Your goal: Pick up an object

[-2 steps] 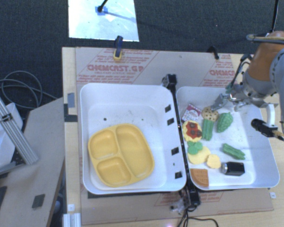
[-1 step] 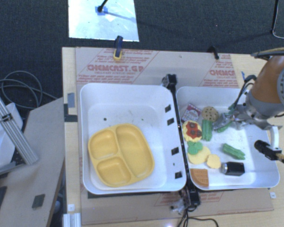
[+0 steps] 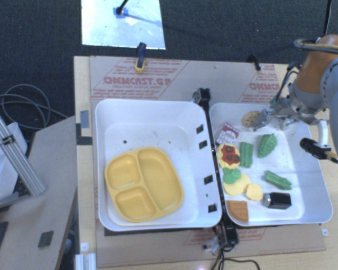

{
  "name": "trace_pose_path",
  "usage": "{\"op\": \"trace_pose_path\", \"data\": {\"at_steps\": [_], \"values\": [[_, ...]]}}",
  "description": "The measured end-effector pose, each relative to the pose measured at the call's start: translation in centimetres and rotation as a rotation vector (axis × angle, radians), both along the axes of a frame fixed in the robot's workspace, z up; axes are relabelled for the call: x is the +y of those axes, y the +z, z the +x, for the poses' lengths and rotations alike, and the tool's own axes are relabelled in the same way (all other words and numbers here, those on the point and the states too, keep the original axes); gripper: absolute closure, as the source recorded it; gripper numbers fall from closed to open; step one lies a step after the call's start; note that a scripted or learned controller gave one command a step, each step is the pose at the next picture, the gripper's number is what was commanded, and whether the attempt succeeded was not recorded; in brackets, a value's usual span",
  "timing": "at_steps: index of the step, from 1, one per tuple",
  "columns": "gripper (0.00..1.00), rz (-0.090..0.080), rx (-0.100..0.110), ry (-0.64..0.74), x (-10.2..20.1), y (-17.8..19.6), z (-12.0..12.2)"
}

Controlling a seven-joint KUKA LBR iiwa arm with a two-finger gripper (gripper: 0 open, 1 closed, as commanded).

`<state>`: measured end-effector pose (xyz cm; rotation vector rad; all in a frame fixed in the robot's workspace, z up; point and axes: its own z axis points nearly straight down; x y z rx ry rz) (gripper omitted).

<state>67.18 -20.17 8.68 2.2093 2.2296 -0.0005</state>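
The hand (image 3: 268, 118) hovers at the upper right of the frame, over the far edge of the right bin (image 3: 315, 204); whether it is apart or together, I cannot tell. Toy foods (image 3: 253, 162) lie in that bin. A yellow tray (image 3: 142, 183) fills the left bin (image 3: 152, 117).

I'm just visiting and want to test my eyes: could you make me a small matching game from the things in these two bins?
Things:
1. yellow divided tray
2. black block
3. cookie
4. waffle piece

Places:
A. right bin, far edge
B. left bin
C. right bin, near left corner
D. right bin, near edge, right of the waffle piece

Pairs: 1-B, 2-D, 3-A, 4-C
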Motion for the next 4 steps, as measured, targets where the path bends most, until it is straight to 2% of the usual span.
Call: {"op": "trace_pose_path", "data": {"at_steps": [1,2,3,4], "values": [[0.0,0.004,0.006,-0.01,0.9,-0.2,-7.3],[1.0,0.001,-0.003,-0.007,0.8,0.9,-6.9],[1.0,0.002,0.007,-0.001,7.1,-0.3,-3.6],[1.0,0.003,-0.01,0.002,14.7,10.5,-0.4]]}}
